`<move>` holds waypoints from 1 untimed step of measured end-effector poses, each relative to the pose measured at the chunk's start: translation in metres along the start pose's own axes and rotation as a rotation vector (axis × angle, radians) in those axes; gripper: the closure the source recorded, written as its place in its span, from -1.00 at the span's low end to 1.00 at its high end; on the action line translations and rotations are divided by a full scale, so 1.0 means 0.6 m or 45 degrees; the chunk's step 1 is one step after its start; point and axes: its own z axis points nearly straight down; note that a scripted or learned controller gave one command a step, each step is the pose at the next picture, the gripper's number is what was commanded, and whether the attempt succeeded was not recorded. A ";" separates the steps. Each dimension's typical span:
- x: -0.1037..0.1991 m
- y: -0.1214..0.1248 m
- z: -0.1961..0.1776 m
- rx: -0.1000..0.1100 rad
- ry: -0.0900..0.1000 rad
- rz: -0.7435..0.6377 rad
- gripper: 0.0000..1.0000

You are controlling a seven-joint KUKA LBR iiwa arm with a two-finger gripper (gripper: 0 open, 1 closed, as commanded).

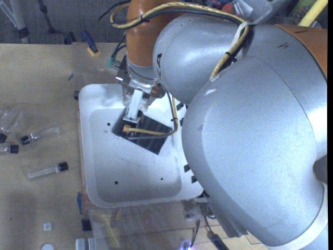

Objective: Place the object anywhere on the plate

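Object: thin tan stick, wooden-looking rod (148,132) – lies flat on the dark square plate, long axis approx. left-right w/ slight tilt, right end (167,130) toward the arm, left end at about the gripper tip.
Plate: flat black square plate (151,135), corner-on like a diamond, in upper part of the bin.
Bin: shallow white plastic bin (135,181) – holds plate + stick; few small dark specks on its floor.
Gripper: white two-finger gripper (131,120) down at plate's upper-left corner, just by the stick's left end.
Jaws: can't tell how wide – too blurred, hidden by the wrist.
Arm: big grey arm w/ orange band (250,124) covers the right side.
Surface: tan wooden surface (36,77); clear small vials w/ black caps (47,169) lie left of bin, well apart from it.
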 end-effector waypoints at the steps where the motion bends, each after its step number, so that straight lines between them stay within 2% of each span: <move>1: -0.012 0.014 0.141 0.001 0.003 0.622 1.00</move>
